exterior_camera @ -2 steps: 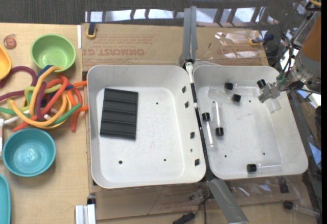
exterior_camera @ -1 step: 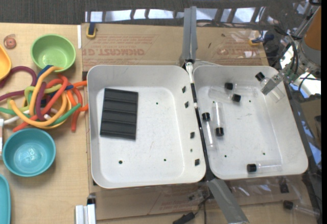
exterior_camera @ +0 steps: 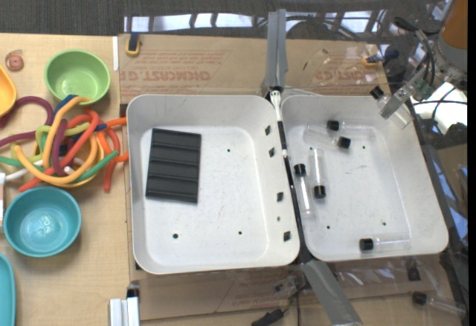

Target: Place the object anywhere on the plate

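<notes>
- The claw hangs at the far right rim of the right bin, over its upper corner; the bin's floor opens out below and left of it.
- Clear tubes with black caps lie scattered there, the nearest just left of the claw.
- The dark ribbed plate lies well left of the claw, in the left bin, with bare white floor between.
- How far the claw is open cannot be made out; nothing visibly sits in it.
</notes>
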